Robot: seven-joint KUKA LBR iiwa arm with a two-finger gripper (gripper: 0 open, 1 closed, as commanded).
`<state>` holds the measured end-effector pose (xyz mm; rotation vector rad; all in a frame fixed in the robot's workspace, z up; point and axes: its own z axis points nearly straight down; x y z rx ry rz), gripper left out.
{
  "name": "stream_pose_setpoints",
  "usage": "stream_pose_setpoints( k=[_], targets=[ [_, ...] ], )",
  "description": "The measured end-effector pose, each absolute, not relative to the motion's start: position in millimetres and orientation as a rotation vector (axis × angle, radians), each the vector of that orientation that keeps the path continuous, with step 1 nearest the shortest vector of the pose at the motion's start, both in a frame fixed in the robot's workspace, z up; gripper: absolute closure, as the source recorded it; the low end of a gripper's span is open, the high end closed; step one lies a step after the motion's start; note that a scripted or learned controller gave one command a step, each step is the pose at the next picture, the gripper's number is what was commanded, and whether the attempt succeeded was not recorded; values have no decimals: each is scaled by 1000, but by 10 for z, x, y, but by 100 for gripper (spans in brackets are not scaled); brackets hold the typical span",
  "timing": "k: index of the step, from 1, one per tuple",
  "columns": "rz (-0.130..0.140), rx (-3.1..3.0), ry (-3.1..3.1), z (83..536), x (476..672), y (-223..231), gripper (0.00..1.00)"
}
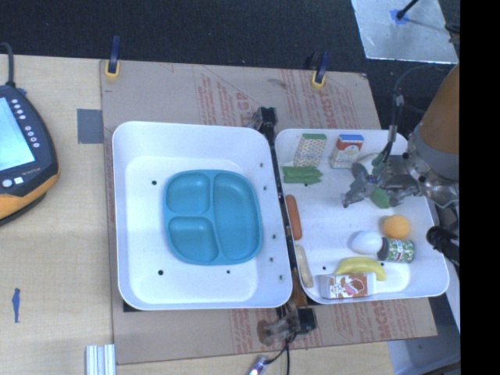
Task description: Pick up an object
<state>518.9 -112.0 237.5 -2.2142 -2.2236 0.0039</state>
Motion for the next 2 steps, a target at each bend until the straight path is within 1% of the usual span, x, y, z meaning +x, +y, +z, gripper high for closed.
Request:
stream_pose_setpoints(
  k=[1,2],
  targets=[
    [7,-2212,-2224,1397,5405,-1030,0],
    [2,-2217,-2224,1925,6399,-823,0]
  ],
)
